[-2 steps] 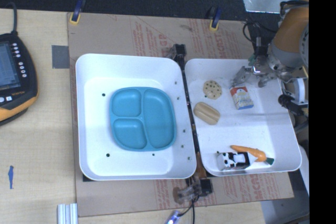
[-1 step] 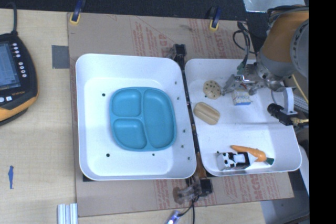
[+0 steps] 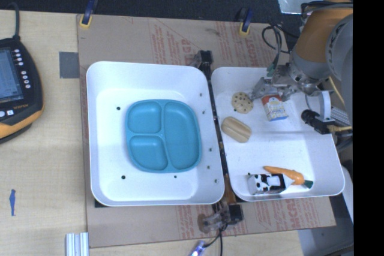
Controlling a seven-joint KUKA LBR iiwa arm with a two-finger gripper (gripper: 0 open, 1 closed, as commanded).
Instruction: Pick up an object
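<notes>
One cookie (image 3: 242,102), one bread roll (image 3: 236,129), one carrot (image 3: 286,174); pincer (image 3: 273,92) state unclear above one carton (image 3: 275,108)

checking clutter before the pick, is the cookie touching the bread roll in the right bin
Apart. The camera view shows bare white bin floor between the cookie and the bread roll, which lies nearer the camera.

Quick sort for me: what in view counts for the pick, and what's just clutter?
For the pick (right bin): gripper, small carton, cookie, bread roll, carrot, cow toy.

Clutter: blue divided plate in left bin, teach pendant, clamps.
</notes>
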